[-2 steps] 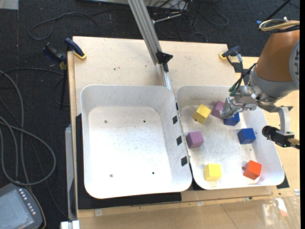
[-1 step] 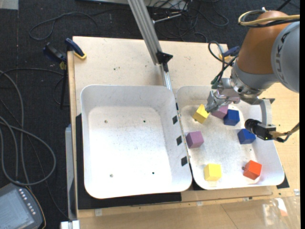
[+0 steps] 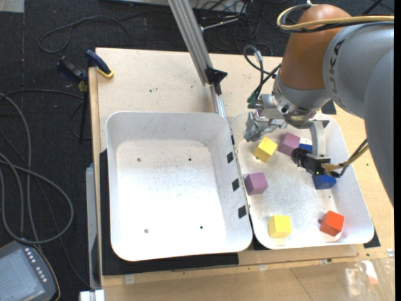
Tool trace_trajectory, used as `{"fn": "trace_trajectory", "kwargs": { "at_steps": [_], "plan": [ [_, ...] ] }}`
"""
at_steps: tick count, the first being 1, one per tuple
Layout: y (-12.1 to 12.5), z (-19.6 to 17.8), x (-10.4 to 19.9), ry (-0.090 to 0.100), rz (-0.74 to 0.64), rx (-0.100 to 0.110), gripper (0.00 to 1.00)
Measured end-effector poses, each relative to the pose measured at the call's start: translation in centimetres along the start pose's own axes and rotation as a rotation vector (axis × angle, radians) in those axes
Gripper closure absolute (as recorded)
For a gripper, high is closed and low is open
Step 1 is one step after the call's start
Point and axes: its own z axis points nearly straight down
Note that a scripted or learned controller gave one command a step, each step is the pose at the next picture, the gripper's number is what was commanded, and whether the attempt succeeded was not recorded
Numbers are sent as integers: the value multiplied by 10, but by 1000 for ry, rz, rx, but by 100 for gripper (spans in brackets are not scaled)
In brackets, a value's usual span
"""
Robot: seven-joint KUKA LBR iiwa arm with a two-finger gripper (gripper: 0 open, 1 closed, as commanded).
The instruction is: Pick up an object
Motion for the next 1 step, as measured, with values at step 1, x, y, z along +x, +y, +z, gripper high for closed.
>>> {"fn": "trace_trajectory", "kwargs": {
  "at_steps": [1],
  "plan": [
    [15, -8, 48, 0, 2, -1, 100]
  ]
}}
